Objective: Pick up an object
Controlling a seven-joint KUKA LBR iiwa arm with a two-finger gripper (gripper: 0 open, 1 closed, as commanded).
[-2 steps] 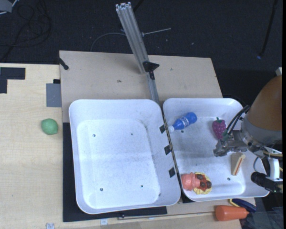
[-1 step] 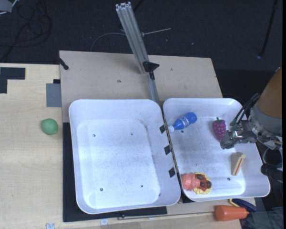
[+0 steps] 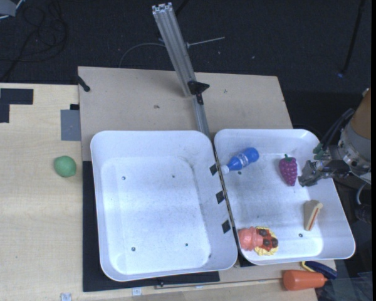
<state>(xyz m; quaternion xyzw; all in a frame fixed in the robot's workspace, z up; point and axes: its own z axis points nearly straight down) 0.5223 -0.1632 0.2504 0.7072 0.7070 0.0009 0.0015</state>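
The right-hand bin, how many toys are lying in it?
4. A blue bottle near its left wall, purple grapes beside the gripper, a sandwich wedge toward the right rim, and a red-and-yellow toy at the front. None looks hidden.

right bin [image 3: 338, 246]: blue bottle [image 3: 242, 159], purple grapes [image 3: 288, 169], sandwich wedge [image 3: 311, 214], red-yellow toy [image 3: 258, 239] | gripper [image 3: 312, 173] at right edge beside grapes | green ball [image 3: 65, 166] left of bins

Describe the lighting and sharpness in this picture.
Camera view: even, soft lighting on the two white bins, faint shadows, no strong glare; background above the bench is dark; overall slightly soft, and the hand at the right bin's edge is dim and hard to resolve.
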